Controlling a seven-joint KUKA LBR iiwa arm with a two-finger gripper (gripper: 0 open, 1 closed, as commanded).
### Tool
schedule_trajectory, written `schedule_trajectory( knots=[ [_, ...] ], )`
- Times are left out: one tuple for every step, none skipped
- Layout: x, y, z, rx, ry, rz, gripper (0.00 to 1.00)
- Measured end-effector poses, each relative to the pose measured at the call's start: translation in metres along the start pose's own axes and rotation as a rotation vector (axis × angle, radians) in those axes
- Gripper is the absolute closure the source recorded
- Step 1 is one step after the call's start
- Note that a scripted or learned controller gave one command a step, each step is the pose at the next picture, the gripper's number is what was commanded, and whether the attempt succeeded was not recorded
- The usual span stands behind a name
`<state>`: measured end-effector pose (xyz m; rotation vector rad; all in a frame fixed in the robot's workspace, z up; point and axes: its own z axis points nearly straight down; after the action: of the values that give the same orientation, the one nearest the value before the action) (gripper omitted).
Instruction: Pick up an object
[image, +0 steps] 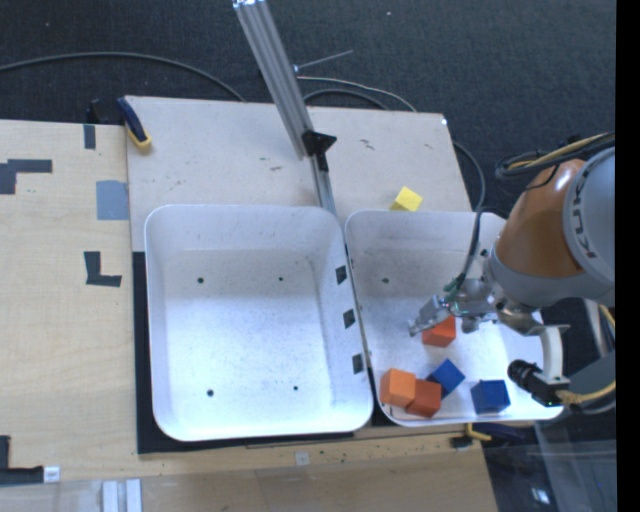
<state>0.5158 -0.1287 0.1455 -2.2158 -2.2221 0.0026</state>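
While the arm (560, 240) reaches in over the right-hand bin (400, 240), its hand (440, 322) hangs low inside that bin, directly above and seemingly touching an orange-red block (439, 334). Whether the fingers are spread or closed I cannot tell from this slanted view, since the metal parts blur together over the block's top edge, and nothing shows clearly that the block sits between them. That block looks like the chosen thing: it lies right under the hand, alone and apart from the rest, which would make it an easier target than the crowded ones. Just below the hand, toward the near wall of the bin, a cluster lies packed together: an orange block (399, 384) touching a darker red block (425, 399), with a small blue block (447, 376) against them, and a second blue block (490, 396) a little off to the side beneath the arm. They have likely slid toward that low corner, where the walls would hamper a grasp. Beyond the hand, outside the bin on the tabletop (220, 150), a yellow block (407, 199) rests just past the far rim, out of play. The left-hand bin (160, 300), well away from the hand, probably serves as a drop place. My judgement is that the grasp is at its deciding point, neither confirmed nor lost.
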Motion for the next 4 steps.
schedule_trajectory(
  knots=[
    [0.020, -0.001, 0.037, -0.004, -0.002, 0.002, 0.00],
    [0.038, 0.046, 0.054, -0.004, 0.000, -0.002, 0.00],
    [0.037, 0.044, 0.045, 0.002, -0.001, -0.001, 1.00],
    [0.107, 0.038, -0.051, -0.009, 0.002, -0.006, 1.00]
  ],
)
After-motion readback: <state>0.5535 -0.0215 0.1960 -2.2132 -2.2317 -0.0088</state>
